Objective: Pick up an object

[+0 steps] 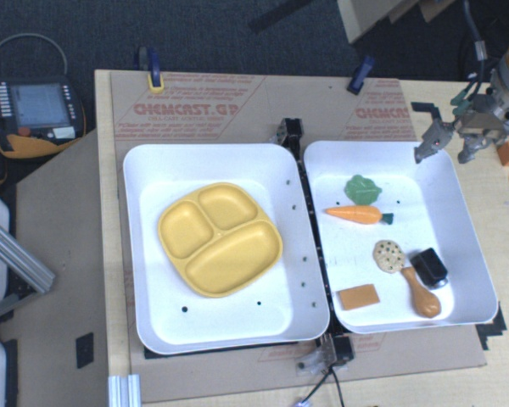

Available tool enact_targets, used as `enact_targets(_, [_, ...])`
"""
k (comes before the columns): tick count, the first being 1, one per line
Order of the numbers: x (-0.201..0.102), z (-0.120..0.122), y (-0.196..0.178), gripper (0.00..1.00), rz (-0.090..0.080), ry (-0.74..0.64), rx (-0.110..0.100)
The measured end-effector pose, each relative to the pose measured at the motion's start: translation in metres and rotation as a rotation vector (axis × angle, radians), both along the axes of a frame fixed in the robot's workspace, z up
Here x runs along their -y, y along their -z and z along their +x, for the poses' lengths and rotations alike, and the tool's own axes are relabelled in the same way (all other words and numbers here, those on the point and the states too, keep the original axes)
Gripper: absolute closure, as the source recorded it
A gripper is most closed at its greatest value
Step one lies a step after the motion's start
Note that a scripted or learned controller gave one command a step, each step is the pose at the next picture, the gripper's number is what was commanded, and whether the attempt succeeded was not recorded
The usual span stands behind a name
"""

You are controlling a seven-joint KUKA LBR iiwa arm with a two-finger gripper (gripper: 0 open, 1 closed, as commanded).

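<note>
Over on the left bin (144, 227) sits a yellow divided plate (220, 238), three compartments, nothing in any of them. It takes up the middle of that bin, with bare white floor all round it, widest toward the near edge.

Using the carrot (356, 215) in the right bin (458, 227) as my marker: a green leafy toy, lettuce or broccoli, I can't say which (362, 189), lies just behind it, almost touching. Nearer the camera from the carrot is a tan speckled cookie-like piece (388, 255), and right beside that a brown drumstick-shaped thing (422, 296) with a small black block (429, 268) lying across its top end. An orange-tan flat slab (358, 297) sits nearest the front wall, straight down from the carrot. The carrot's far-right side, along the bin's right wall, is open floor, and so is the back corner.

Gripper (449, 145) hangs beyond the right bin's back right rim, well away from the carrot and above the bench edge rather than over the toys. Its two fingers look spread apart with nothing between them. The arm behind it is cut off by the frame edge, and cables and clutter there make the wrist hard to read.
</note>
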State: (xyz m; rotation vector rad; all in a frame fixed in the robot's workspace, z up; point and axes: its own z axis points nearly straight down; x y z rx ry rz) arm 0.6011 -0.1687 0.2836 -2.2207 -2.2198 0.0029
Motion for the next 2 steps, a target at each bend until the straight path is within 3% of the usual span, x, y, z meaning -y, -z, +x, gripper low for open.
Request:
enact_targets(1, [-0.001,0.0,0.0,0.0,0.0,-0.001,0.0])
enact_targets(2, [-0.005,0.007,0.046,0.0,0.001,-0.001,-0.001])
